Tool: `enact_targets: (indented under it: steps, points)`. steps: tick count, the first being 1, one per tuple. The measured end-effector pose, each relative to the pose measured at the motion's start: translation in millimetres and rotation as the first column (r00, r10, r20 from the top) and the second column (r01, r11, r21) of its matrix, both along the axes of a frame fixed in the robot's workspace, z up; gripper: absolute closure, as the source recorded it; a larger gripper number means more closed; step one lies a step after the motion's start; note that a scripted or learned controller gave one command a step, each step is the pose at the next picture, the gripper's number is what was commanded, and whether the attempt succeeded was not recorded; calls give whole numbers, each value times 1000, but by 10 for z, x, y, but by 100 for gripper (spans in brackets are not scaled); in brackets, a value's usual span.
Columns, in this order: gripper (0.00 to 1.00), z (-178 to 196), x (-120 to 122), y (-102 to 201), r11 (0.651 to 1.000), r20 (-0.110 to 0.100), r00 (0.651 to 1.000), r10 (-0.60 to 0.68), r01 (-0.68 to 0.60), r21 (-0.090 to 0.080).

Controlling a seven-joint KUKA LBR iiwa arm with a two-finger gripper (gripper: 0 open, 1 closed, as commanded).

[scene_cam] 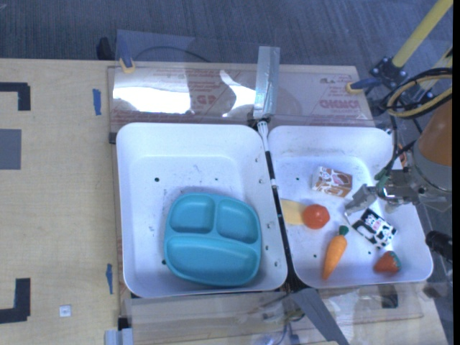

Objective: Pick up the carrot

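While poised over the right bin (363, 141), pincer (361, 201) seen with fingers spread, gripping nothing. Carrot (333, 254) down and left of it, near but apart, long axis running steeply, green top nearest, tip pointing away.

The carrot (334, 254) is orange with a green top. The divided tray (213, 239) is teal. A small carton (376, 229) is black-and-white blotched.

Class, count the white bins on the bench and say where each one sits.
2. The left bin holds a blue divided tray; the right bin holds the carrot and other small items. They sit side by side, rims meeting. None appears hidden.
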State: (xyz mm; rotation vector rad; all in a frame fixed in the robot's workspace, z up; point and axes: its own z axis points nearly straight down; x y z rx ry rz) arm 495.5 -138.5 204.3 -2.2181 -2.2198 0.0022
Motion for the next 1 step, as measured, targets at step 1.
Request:
enact_targets:
  steps: [1]
  points:
    - [0,-1042,-184,275,995,-5,995,103,-103,2]
